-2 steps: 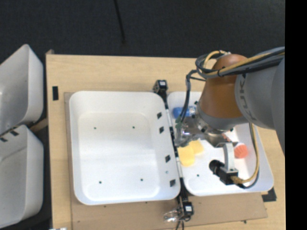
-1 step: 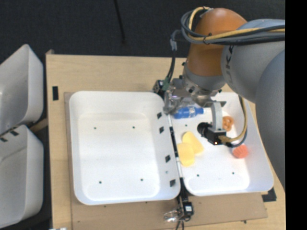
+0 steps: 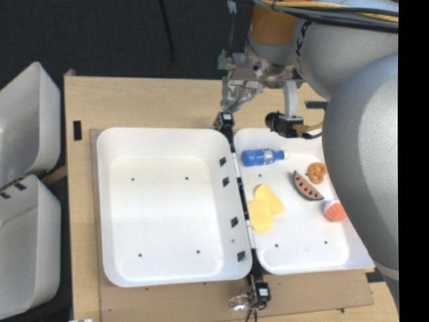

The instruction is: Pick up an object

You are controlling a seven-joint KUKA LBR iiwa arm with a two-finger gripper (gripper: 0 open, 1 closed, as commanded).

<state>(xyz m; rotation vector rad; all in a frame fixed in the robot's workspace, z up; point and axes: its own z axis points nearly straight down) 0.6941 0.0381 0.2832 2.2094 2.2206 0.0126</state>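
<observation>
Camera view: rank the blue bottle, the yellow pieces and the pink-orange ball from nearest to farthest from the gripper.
From the gripper, above the bins' far edge:
1. Blue plastic bottle, far end of the right bin.
2. Yellow rounded pieces, mid-bin by the divider.
3. Pink-orange ball, right side, beside the arm.

Right bin holds bottle at rear, watermelon slice right, two blocks near divider; left bin adjoins.
</observation>
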